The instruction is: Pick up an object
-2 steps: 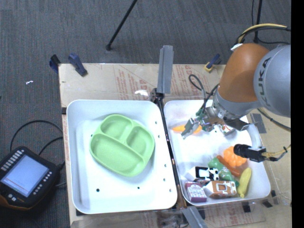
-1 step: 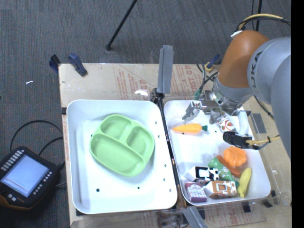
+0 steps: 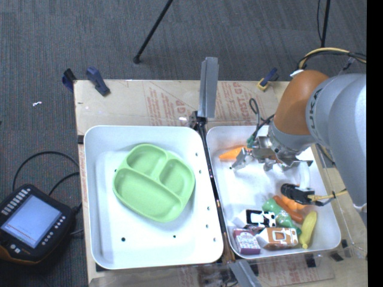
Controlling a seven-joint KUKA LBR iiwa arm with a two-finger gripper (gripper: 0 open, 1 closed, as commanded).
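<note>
My gripper hangs low over the upper part of the right bin, its fingers spread open with only bare white floor between them. An orange toy carrot lies just left of the left fingertip, touching or nearly touching it. Toward the bin's near end lies a cluster: a second orange carrot, a green piece, a yellow banana, a black-and-white item, a dark red carton and an orange-and-white carton.
The left bin holds a light green divided plate. A grey upright post stands behind the wall between the bins. The arm's bulky grey and orange wrist overhangs the right bin's far right corner.
</note>
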